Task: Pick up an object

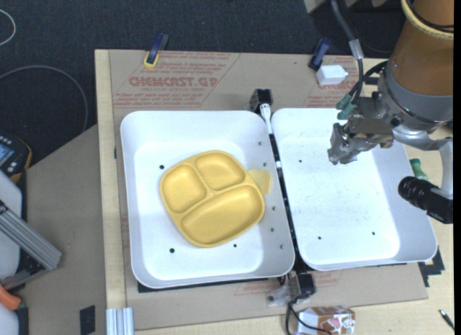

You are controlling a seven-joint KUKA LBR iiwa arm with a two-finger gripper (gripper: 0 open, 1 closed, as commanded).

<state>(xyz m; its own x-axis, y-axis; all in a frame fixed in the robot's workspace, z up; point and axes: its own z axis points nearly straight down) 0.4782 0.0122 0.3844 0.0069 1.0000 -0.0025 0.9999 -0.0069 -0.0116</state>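
Camera view: my gripper [344, 152] hangs over the right bin [389, 251] near its upper edge, nothing visible between its fingers, their spread impossible to tell, while the yellow tray [212, 198], three compartments up, lies flat at the middle of the left bin [144, 182].

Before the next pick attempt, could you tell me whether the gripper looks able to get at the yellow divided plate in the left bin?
Probably yes: the yellow divided plate lies uncovered in the left bin, while the gripper hangs over the right bin.
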